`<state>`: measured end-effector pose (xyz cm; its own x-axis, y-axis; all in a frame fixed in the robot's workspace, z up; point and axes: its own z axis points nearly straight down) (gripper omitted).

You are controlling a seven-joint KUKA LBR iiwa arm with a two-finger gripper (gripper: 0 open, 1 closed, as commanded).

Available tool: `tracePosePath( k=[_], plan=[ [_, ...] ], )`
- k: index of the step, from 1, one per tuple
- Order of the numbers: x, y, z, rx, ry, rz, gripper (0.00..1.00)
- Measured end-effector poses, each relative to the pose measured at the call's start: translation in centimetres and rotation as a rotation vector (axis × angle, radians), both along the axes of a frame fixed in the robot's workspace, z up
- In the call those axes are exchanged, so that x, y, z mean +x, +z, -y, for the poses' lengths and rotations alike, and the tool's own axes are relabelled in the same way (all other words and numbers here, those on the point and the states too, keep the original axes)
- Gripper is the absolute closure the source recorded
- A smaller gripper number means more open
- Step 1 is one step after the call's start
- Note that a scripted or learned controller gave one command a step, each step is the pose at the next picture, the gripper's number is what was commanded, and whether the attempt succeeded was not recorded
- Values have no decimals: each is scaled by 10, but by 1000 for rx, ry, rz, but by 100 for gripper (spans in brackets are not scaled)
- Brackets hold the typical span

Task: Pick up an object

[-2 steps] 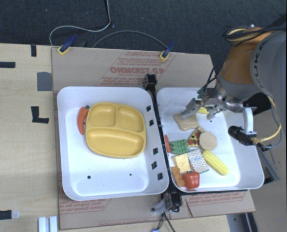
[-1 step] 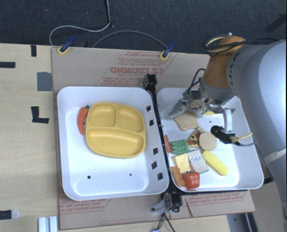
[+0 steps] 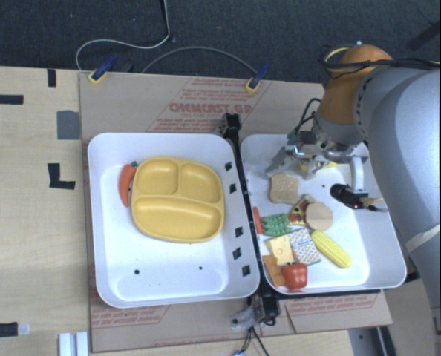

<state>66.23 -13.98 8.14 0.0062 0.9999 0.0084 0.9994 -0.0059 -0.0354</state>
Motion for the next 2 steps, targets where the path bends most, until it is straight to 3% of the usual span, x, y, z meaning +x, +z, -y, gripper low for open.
tracePosePath(
  k=[1, 2],
  plan=[
    [-35, 4, -7, -10, 5, 34, 0],
    [-34, 14, -7, -10, 7, 36, 100]
  ],
)
